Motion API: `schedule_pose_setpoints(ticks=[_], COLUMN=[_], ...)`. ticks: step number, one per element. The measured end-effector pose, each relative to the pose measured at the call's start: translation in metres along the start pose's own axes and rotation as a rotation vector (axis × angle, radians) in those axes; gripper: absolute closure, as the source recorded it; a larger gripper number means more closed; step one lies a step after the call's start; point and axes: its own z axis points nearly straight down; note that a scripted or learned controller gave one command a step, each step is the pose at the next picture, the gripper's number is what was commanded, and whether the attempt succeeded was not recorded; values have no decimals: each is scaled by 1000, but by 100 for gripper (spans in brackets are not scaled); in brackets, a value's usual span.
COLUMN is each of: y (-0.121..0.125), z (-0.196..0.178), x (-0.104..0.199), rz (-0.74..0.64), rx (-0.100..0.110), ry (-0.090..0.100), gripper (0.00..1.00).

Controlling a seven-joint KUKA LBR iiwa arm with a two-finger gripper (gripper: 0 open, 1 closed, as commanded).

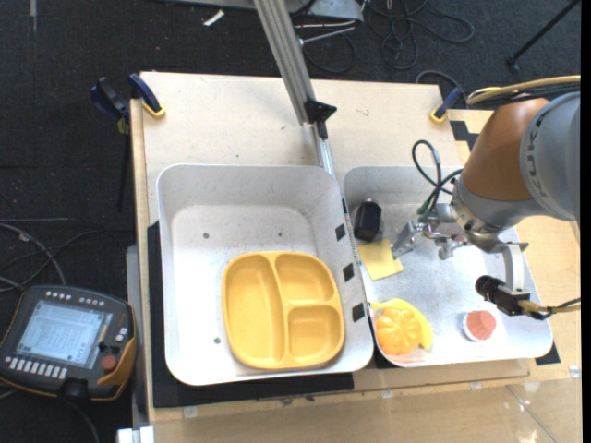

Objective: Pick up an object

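bench carries two white bins side by side. landmark: the yellow divided plate, lying flat in the left bin, toward its near edge. it takes up much of that floor and looks too broad and flat for a two-finger grasp, so probably not the target.

right bin sits just right of the plate's bin and holds the graspable things. arm reaches in from far right of the plate, wrist bent down over this bin; that lean suggests it is working the small items there.

gripper hangs low, right of the plate and further back. i cannot tell its state; nothing visibly held.

candidates: orange-yellow toy fruit just right of the plate, at the bin's near edge; pale yellow flat piece right of the plate's far corner, near the gripper, likeliest pick; dark small object behind that; pink round piece furthest right, well apart.
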Motion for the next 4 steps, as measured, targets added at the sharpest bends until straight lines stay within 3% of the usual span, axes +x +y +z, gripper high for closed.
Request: schedule_pose_setpoints(ticks=[1,2,4], y=[0,1,6], z=[24,13,-96], x=[0,0,3], rz=[0,0,-3], rx=[-5,-7,-11], ry=[-1,-1,-2], gripper=[0,100,100])
